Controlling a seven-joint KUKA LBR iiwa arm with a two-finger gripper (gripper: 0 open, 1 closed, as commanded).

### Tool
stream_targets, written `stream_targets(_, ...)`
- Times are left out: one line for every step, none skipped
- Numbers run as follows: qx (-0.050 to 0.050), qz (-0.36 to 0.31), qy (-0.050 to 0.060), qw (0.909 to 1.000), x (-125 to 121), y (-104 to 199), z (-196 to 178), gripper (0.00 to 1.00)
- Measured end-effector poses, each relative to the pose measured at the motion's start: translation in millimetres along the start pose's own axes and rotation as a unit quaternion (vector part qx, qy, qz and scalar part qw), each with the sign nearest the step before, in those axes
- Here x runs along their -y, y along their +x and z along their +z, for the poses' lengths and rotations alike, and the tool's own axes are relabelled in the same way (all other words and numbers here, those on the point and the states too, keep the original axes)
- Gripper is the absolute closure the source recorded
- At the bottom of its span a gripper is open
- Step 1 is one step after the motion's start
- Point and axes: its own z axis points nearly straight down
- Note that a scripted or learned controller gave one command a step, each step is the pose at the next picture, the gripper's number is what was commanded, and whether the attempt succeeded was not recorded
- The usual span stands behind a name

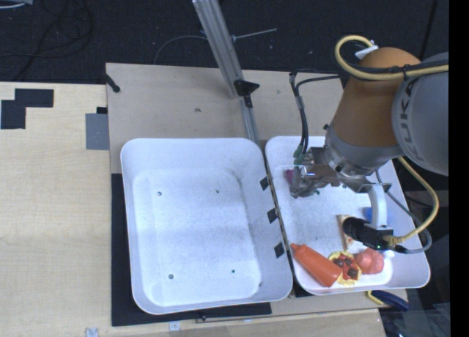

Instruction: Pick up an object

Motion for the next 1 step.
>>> stream_targets(0.0,0.0,0.0,1.0,-15.4,56.0,-2.4,1.0)
